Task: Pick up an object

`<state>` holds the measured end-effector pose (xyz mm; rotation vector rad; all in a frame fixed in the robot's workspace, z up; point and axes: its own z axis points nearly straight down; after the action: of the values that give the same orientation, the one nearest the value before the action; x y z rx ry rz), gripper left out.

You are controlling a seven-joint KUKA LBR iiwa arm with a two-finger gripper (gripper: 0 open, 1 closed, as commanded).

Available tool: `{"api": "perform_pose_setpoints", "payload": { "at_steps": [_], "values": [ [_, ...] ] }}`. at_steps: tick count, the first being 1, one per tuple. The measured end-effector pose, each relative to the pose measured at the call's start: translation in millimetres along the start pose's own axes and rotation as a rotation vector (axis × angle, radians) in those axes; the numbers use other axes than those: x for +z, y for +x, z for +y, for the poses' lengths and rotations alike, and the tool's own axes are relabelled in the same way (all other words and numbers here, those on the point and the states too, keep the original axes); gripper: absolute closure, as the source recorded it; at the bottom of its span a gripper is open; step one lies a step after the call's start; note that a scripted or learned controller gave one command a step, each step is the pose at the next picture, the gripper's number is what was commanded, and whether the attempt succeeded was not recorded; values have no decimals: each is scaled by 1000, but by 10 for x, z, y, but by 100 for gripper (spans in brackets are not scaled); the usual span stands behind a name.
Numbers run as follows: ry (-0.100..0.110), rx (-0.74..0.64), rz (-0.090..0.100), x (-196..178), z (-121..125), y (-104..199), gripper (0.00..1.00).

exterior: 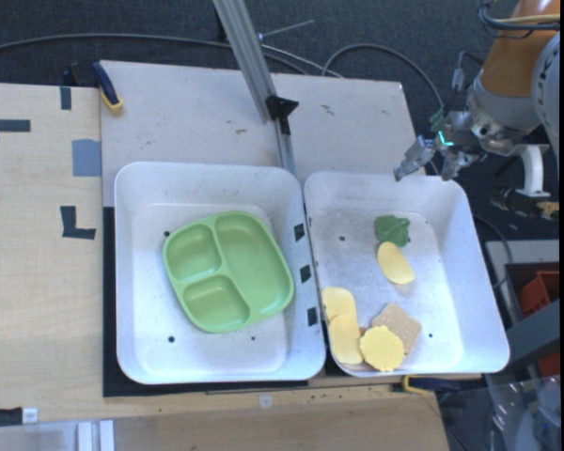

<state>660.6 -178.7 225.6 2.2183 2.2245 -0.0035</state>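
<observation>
End effector [430,161], empty, fingers apparently spread, above bin [470,252] corner; descent should be centred over the leaf [392,228].

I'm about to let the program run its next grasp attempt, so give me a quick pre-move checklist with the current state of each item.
1. Hand carries nothing: ok, nothing between its fingers.
2. Hand above the right bin: not ok, it is at the far rim.
3. Targets present: ok, green leaf piece, yellow oval piece, more pieces at the near edge.
4. Oval piece separate from the leaf: cannot tell.
5. Green divided plate out of the way: ok, in the left bin.
</observation>
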Motion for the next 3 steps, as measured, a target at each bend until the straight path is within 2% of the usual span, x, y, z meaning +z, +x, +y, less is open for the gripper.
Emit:
{"api": "perform_pose_setpoints", "payload": {
  "at_steps": [2, 3],
  "values": [
    [7, 0, 2, 1145, 123, 46, 0],
    [11, 2, -1, 1353, 109, 33, 0]
  ]
}}
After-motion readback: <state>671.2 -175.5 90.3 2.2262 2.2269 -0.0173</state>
